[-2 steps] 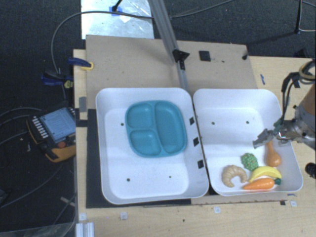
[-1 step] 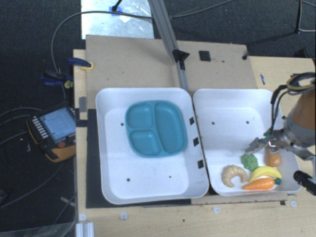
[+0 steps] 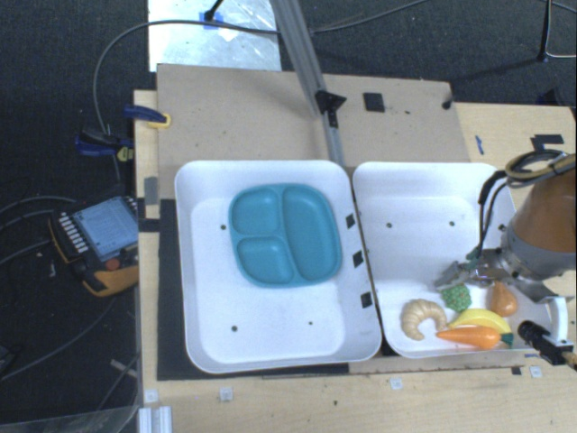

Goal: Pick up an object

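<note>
Several toy foods lie in the front right corner of the right bin (image 3: 415, 201): a tan croissant (image 3: 422, 317), a green broccoli (image 3: 456, 297), a yellow banana (image 3: 480, 318), an orange carrot (image 3: 471, 336) and a small orange piece (image 3: 502, 299). My gripper (image 3: 464, 276) reaches in from the right and hangs low just above the broccoli, close to the banana and the orange piece. The orange-banded wrist (image 3: 545, 224) sits behind it. Nothing is visibly held. The wrist hides part of the bin's right wall.
The left bin (image 3: 270, 332) holds a blue divided plate (image 3: 286, 234). A slanted metal pole (image 3: 302, 43) runs down to the bins' back edge. A handheld controller (image 3: 97, 233) and clamps (image 3: 144, 115) lie off the bench at left.
</note>
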Available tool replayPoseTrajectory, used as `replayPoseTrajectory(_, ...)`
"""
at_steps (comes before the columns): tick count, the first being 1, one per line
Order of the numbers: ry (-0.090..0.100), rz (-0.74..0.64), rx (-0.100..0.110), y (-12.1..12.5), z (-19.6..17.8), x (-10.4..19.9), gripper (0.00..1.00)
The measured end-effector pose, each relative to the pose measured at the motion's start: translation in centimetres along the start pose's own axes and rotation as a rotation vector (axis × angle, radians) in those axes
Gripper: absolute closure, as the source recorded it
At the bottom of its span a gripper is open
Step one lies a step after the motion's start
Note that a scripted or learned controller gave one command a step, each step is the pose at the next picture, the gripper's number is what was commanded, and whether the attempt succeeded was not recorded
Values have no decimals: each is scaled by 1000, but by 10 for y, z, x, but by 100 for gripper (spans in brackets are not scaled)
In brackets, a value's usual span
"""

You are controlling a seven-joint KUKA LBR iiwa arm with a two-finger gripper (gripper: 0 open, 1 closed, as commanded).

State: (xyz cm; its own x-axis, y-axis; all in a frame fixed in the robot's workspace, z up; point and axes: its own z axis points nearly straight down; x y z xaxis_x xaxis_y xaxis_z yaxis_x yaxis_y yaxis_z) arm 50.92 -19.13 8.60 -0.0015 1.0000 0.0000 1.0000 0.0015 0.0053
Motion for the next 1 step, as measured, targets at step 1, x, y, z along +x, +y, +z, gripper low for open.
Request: replayPoseTrajectory(1,-3,0,-8,2,-13,-1,100)
